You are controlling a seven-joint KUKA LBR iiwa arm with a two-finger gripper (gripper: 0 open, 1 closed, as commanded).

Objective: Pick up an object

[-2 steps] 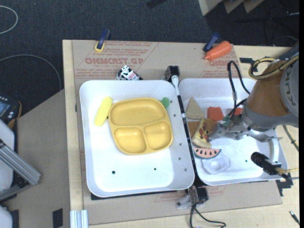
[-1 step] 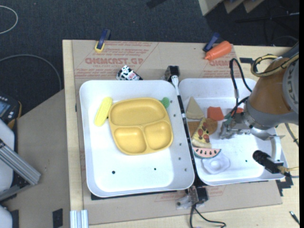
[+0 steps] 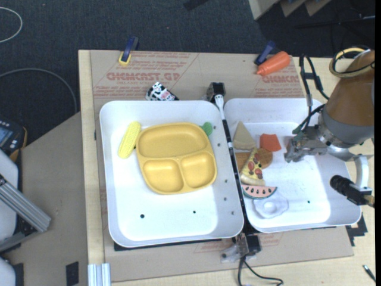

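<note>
Gripper (image 3: 296, 149) hovers low in the right bin (image 3: 309, 213), can't tell how its jaws stand. Red block (image 3: 269, 142) sits just beside it, next to the pizza slice (image 3: 254, 166).

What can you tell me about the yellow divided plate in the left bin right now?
The yellow plate looks like moulded plastic, with rounded corners and three compartments: one wide section along the far side and two smaller ones on the near side. All three look bare. It lies flat and slightly skewed in the far half of the left bin. A toy corn cob rests against its left edge, and a small green piece peeks out at its far right corner.
</note>
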